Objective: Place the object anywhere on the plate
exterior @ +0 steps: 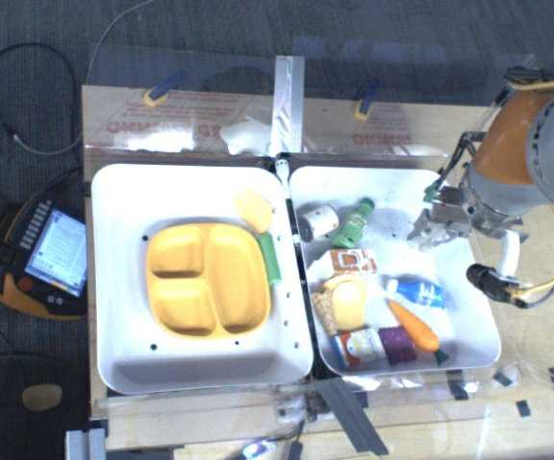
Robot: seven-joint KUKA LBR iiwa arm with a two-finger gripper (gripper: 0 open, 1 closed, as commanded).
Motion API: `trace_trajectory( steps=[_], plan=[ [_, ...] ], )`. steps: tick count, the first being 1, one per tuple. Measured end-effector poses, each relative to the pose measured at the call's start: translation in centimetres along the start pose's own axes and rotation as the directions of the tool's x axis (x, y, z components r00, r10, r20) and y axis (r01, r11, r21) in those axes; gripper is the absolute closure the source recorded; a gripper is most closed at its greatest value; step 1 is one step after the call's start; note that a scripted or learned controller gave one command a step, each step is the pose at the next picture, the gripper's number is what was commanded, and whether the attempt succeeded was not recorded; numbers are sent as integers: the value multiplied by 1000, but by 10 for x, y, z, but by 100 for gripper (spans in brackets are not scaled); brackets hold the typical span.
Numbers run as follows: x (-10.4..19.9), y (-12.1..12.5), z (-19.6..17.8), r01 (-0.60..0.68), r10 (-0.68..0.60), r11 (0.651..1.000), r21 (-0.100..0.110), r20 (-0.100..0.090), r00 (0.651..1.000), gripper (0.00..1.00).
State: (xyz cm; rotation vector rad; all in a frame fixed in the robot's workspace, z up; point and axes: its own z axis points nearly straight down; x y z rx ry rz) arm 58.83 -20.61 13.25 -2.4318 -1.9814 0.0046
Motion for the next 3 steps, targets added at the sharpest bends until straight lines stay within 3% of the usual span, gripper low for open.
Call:
trace_trajectory(
  steps=[1, 2, 3],
  plan=[
    [-1, 35, -32, -337, 337, 942, -2, 4, 942, 100],
    [4, 10, 30, -103, 103, 995, -1, 3, 995, 100],
    [11, 64, 42, 63, -63, 998, -16, 7, 998, 100]
  ],
)
